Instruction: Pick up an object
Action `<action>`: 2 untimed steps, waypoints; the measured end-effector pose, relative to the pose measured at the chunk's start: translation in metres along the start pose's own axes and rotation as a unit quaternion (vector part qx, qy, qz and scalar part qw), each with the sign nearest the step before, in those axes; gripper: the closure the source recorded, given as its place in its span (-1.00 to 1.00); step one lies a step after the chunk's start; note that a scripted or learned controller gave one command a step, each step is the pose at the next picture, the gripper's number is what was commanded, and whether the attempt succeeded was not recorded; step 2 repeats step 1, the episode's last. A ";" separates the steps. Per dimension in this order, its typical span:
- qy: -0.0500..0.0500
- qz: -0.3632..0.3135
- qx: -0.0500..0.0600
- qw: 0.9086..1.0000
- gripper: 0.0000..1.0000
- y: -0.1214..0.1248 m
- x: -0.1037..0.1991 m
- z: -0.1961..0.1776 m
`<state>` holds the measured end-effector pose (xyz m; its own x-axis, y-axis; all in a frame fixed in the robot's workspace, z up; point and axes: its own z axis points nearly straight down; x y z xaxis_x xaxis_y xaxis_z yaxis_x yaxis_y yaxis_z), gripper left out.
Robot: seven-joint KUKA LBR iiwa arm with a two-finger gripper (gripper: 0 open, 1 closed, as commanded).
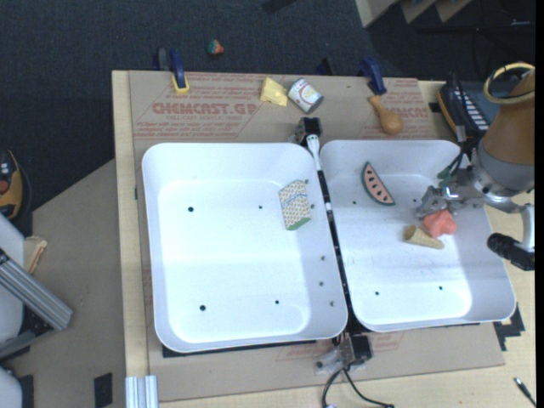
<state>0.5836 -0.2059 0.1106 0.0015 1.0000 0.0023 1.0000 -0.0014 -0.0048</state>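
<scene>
The right bin holds a watermelon slice near its back left, a pink-red object towards its right side, and a tan wedge touching the front of the pink-red object. My gripper hangs low in this bin, directly behind and above the pink-red object, close to it or touching it. The grey arm with its orange band reaches in from the right. A small patterned green-and-white block lies in the left bin near its right wall.
On the board behind the bins lie a yellow wedge, a small white carton and a tan wooden piece. Blue clamps grip the board's back edge. A black fixture sits between the bins at the back.
</scene>
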 end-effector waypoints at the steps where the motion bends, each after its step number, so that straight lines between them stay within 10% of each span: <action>1: -0.001 0.000 -0.002 1.000 1.00 -0.030 0.011 -0.054; 2: -0.001 0.000 -0.002 1.000 1.00 -0.030 0.011 -0.054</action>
